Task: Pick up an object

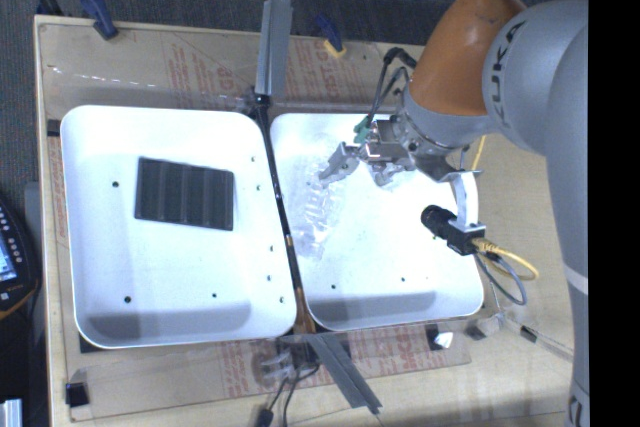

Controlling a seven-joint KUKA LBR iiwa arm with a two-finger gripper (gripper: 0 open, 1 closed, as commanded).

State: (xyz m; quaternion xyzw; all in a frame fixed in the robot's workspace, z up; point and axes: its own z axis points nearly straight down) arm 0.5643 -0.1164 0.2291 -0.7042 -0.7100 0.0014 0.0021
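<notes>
A dark grey ribbed rectangular pad lies flat in the left bin, in its upper middle. A clear, crinkled plastic item lies in the right bin near its left wall, hard to make out against the white floor. My gripper hangs over the upper middle of the right bin, just above and right of the clear item. Its two fingers are spread apart, open, with nothing between them.
The grey arm with its orange band reaches in over the right bin's far right corner. A black cable fitting and a yellow cable hang over the right bin's right side. A metal divider bar stands behind the bins.
</notes>
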